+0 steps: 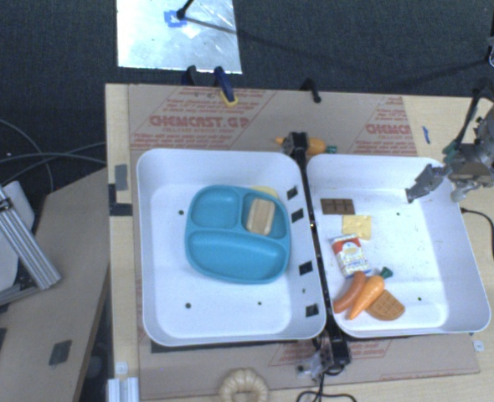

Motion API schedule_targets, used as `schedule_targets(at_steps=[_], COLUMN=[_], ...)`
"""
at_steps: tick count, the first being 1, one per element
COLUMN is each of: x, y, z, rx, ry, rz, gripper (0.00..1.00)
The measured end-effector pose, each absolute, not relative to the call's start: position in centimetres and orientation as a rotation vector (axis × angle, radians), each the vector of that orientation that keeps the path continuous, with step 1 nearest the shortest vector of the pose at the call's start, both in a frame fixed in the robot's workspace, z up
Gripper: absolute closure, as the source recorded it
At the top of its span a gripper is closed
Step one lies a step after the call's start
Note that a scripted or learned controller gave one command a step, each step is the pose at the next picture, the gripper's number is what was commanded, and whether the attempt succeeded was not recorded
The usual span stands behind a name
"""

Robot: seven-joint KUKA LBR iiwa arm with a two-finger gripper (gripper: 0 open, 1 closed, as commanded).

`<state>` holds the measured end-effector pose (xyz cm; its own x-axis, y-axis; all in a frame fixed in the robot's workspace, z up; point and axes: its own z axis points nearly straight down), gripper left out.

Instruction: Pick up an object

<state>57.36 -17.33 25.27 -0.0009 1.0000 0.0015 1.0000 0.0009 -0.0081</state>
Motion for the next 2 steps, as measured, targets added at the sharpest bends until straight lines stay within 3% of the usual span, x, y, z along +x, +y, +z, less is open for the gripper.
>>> schedule_targets(at_steps=[1,2], x=[57.6,56.9], y=[-17.3,-16.5], z=[25.8,20.8], rx=[-2.219,-2.218], ry=[-2.226,-2.222], rz=[-0.001,0.002], gripper=[0.00,0.00])
